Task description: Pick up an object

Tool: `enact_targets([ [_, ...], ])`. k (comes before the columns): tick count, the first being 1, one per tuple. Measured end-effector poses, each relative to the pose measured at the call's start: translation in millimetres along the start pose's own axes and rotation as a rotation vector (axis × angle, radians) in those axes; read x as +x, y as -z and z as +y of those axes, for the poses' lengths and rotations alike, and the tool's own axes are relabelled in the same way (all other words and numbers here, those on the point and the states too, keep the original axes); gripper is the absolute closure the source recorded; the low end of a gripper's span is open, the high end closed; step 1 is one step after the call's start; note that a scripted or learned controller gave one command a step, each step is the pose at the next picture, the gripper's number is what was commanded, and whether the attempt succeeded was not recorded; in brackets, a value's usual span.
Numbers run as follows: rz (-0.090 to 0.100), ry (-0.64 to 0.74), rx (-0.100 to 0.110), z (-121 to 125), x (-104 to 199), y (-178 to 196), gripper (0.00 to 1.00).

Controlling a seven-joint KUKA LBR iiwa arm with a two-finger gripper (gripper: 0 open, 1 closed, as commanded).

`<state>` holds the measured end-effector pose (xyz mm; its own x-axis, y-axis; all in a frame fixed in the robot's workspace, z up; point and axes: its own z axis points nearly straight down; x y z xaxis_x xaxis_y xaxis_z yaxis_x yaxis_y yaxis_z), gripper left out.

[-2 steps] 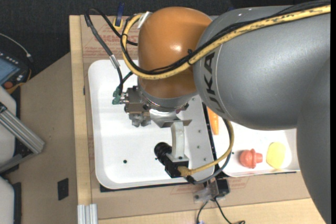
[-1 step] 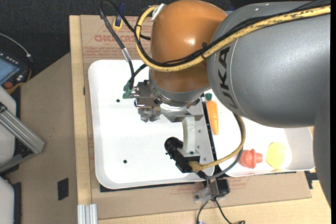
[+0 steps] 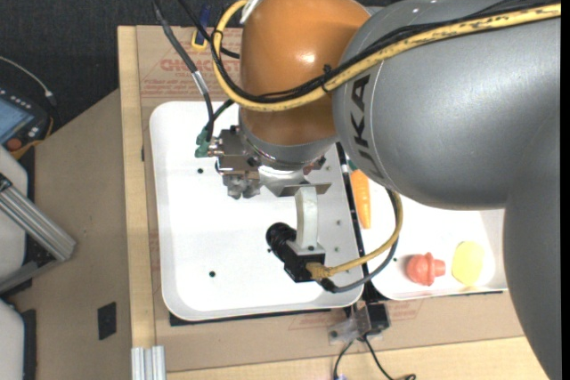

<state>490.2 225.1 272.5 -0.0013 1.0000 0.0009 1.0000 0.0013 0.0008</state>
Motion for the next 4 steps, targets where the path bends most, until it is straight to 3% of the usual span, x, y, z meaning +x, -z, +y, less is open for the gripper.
enact_targets([
  [1, -0.001, -0.003, -0.003, 59, -1, -7, 1.0],
  [2, 0.0, -0.002, 0.0, 56, -1, -6, 0.0],
  [3, -0.005, -0.001, 0.015, -16, -1, -75, 0.0],
  [4, 0.001, -0.005, -0.008, 70, -2, -192, 0.0],
])
